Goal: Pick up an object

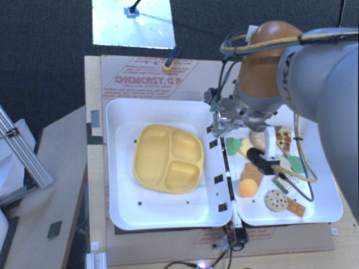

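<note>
Beneath the arm [255, 102], a pale object [257, 139]

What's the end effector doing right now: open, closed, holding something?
End effector: cannot be told, open or closed; it is down at the far left corner of the right shallow white bin, with nothing visibly held.

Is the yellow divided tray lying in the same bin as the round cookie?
No, the yellow tray lies in one white bin, while the cookie sits in the neighbouring bin beside it.
</note>
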{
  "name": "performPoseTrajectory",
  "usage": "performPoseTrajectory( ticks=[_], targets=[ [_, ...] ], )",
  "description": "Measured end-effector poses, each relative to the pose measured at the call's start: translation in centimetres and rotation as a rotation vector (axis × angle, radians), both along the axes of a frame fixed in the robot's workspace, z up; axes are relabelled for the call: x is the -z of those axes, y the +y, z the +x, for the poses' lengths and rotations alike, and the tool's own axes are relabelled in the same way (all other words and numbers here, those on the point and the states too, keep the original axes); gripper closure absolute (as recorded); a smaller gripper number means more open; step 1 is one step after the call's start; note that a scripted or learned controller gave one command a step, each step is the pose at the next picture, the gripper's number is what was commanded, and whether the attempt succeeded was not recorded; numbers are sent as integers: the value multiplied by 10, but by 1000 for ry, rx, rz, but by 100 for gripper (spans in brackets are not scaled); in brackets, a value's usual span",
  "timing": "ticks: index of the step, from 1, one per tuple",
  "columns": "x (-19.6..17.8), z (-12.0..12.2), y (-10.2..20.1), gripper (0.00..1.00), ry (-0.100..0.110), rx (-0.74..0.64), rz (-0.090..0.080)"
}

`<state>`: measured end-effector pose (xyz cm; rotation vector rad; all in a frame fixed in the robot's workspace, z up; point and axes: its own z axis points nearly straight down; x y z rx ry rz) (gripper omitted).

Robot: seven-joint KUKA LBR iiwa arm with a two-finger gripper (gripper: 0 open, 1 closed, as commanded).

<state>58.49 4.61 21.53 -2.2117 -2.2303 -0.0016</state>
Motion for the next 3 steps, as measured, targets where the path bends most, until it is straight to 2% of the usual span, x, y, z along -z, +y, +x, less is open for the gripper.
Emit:
performPoseTrajectory(
  ticks=[1,3],
  targets=[
    [-11,9,7,100,-2,3,0],
    [1,1,13,100,-1,7,-2]
  ],
)
